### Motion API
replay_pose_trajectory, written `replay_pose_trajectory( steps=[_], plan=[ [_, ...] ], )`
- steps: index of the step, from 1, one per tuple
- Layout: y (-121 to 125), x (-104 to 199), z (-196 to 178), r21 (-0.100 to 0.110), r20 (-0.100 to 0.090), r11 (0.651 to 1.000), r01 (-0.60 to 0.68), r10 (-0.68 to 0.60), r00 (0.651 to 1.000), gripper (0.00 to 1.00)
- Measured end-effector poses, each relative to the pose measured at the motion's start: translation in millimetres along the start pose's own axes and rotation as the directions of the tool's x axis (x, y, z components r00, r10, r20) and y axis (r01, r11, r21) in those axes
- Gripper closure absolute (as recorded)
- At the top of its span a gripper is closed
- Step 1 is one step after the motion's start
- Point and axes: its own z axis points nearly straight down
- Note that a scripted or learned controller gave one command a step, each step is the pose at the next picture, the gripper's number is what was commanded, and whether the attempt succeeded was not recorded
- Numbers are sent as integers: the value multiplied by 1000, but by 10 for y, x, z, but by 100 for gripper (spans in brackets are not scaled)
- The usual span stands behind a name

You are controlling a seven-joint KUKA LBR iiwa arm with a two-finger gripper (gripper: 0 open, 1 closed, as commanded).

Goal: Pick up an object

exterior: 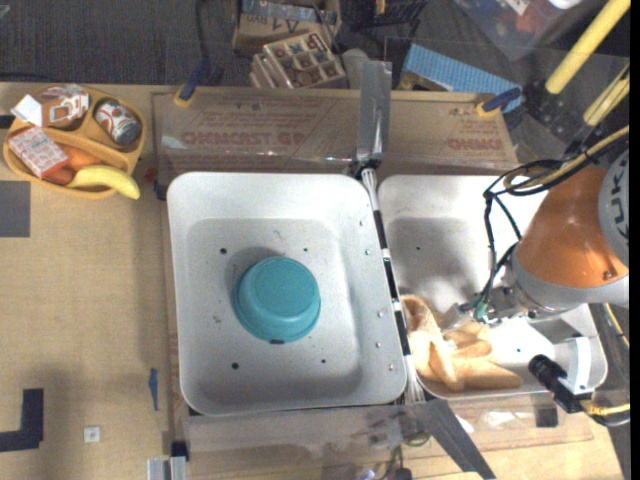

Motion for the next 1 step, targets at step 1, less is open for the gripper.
replay_pose_trajectory(
  steps=[1],
  plan=[
    [13, 4, -101, -5, -2, 1000, -2, 2, 1000, 100]
  ],
)
